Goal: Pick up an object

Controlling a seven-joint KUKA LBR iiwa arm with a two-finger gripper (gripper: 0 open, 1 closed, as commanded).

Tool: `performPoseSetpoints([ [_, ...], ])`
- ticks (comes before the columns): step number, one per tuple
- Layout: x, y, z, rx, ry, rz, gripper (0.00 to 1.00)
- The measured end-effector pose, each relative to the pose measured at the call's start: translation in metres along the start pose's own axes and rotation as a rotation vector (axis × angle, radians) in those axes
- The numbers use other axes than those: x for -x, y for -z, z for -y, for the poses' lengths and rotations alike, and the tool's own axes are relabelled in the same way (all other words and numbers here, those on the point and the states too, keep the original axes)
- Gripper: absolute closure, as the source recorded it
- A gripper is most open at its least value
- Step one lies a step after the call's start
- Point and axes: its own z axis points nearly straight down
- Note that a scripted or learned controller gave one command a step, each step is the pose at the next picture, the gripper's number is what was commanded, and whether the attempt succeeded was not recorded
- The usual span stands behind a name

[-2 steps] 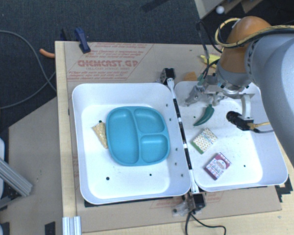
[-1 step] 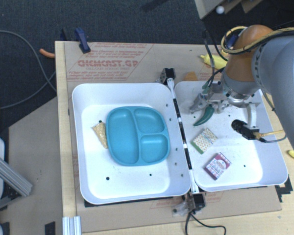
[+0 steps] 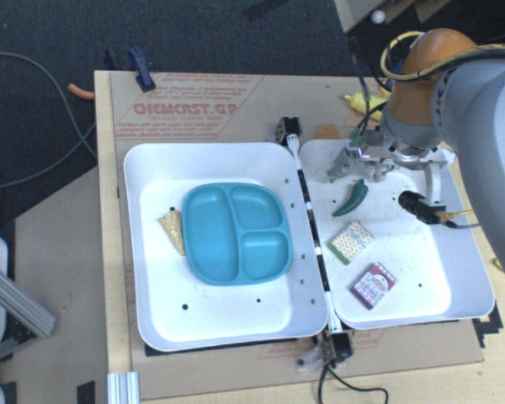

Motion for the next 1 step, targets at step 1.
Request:
performPoseSetpoints([
  [1, -0.0196, -0.0004, 0.0481, -0.003, -0.001, -0.002, 0.0],
])
